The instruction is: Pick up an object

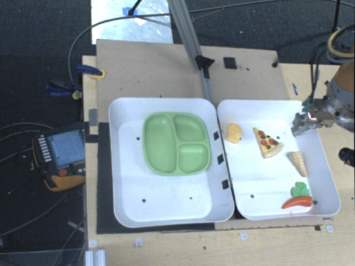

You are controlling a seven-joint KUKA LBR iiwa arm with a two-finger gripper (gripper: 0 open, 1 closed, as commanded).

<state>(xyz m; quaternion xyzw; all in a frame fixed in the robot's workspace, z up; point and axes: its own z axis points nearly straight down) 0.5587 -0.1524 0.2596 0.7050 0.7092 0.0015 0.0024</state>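
Observation:
The right bin holds a toy pizza slice, a small yellow bun-like piece, a pale cone-shaped piece and a toy carrot with green leaves. My gripper hangs over the right bin's far right rim, to the right of the pizza slice and above the cone. Nothing shows between its tips. The arm comes in from the right edge.
The left bin carries a green divided plate. A grey pole slants across the back of the bench. A handheld pendant and cables lie on the floor to the left.

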